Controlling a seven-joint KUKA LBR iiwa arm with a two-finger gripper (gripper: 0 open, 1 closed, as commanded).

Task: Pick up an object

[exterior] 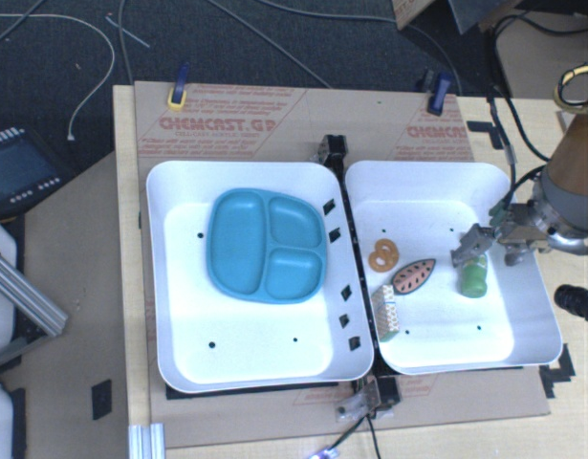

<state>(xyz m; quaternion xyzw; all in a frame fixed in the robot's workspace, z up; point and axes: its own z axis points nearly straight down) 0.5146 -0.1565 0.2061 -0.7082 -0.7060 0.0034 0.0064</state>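
my pincer (472,247) hovers in the right bin (523,342), directly above the green object (474,279); i cannot tell its state.

green object (474,277) (small), right bin

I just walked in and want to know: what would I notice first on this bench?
The big blue divided plate fills the middle of the left bin. In the right bin, the gripper sits right over a small green object, with a pretzel and a speckled oval thing closer to the divider.
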